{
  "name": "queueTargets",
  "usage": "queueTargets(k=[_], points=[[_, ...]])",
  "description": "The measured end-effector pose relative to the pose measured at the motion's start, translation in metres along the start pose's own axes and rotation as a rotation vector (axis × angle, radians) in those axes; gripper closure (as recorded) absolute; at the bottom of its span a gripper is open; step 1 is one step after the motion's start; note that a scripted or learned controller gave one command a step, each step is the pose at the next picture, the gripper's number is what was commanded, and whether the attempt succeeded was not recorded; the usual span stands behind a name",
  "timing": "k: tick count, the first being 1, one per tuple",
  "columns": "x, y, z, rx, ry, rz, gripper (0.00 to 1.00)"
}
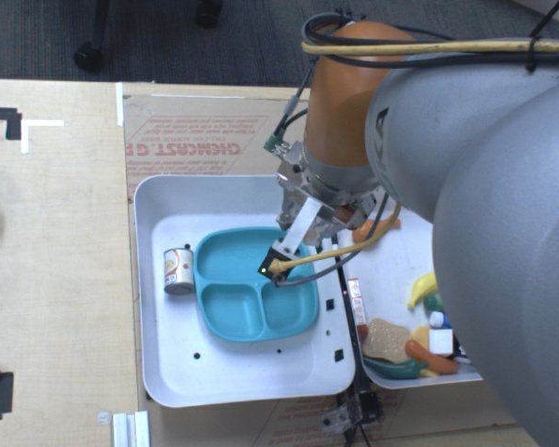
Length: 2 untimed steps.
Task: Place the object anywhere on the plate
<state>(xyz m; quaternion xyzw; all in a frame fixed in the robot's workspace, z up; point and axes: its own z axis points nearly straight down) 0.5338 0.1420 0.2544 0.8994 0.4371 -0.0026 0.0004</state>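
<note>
A grey robot arm's gripper [340, 220] hangs over the 2 o'clock rim of a teal, three-compartment plastic plate [228, 291], which lies in the left white bin [168, 371]. Whether the gripper is open or closed cannot be told. A small orange-red piece [362, 220] peeks out at the gripper's 3 o'clock side. It may be the object, but it is mostly hidden and its shape is unclear. This close to the rim, a release could drop it outside the plate. A small silver tin can [177, 270] with a pale label touches the plate at 9 o'clock.
</note>
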Motion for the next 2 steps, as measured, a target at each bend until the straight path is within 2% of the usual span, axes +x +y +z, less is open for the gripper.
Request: queueTargets(k=[1,2], points=[[0.0,0.0,0.0,0.0,0.0,0.0,0.0],[0.001,-0.05,-0.036,0.0,0.002,0.052,0.0]])
